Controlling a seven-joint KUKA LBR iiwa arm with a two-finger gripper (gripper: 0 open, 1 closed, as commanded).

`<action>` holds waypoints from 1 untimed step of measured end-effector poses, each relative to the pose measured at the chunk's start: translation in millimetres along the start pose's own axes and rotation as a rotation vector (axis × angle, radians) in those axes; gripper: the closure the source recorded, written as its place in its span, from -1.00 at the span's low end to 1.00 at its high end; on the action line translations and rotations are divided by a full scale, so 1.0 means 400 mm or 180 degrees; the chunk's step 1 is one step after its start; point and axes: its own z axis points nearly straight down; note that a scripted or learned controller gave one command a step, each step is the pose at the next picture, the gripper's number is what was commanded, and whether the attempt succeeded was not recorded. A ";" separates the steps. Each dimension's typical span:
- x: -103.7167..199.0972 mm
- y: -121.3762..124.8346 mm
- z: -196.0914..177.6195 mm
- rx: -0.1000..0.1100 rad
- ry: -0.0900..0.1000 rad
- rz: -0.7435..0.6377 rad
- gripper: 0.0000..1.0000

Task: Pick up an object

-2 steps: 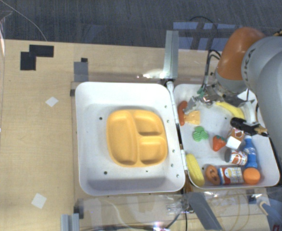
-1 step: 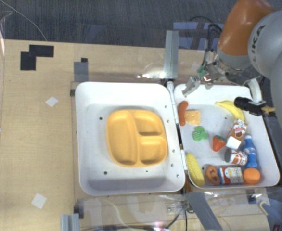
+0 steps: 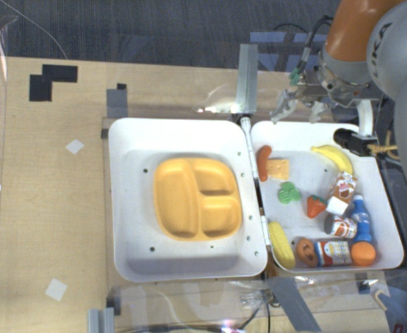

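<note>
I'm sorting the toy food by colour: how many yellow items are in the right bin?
3: a banana at the back right, a cheese block near the back left beside the sausage, and a corn cob at the front left. Others could be hidden under the pile.

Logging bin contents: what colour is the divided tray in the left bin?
Yellow-orange; the divided tray shows plainly in the camera view.

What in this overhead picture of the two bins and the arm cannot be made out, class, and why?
- Gripper, camera view: small and blurred at the right bin's far edge; finger state unreadable.
- Arm: cut off by the top and right edges.
- Bottle labels: print too small.
- Items under the piled bottles: hidden by them.
</note>
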 end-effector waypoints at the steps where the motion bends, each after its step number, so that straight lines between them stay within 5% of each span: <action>1: -0.083 -0.110 0.219 0.0037 -0.0001 0.0228 -1.00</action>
